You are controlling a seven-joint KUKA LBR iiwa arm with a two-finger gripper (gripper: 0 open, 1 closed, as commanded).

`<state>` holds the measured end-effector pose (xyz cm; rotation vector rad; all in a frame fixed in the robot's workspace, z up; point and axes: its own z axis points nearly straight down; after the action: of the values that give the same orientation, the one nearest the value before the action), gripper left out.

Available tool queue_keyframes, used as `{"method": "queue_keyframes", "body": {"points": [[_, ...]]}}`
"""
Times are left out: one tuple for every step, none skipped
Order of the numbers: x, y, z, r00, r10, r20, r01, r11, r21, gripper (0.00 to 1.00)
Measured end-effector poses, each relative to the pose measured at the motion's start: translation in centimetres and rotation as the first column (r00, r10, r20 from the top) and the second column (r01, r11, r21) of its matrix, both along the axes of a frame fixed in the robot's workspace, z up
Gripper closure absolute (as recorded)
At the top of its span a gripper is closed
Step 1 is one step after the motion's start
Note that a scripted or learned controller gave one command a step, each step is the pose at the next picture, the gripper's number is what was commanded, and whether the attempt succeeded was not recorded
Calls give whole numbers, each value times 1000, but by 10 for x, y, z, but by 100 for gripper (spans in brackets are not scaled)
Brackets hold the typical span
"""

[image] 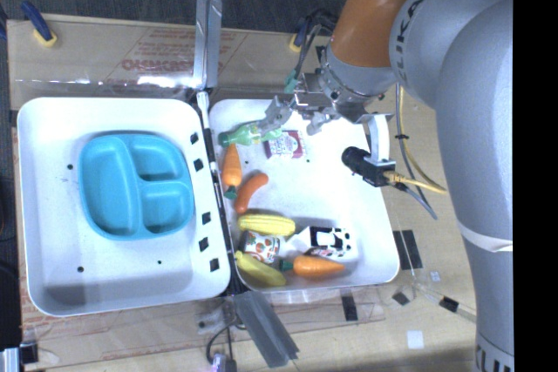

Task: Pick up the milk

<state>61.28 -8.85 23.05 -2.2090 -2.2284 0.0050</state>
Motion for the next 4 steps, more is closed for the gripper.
{"method": "queue_keyframes", "body": {"points": [[-43,-51,-51,880,475,3,-475,880,1,0],[-108,-112,-89,905,425,3,-425,905,1,0],[-125,-118,-124,764,645,25,-645,764,-16,0],[-122,-118,-110,759,650,28,-650,760,-21,100]]}}
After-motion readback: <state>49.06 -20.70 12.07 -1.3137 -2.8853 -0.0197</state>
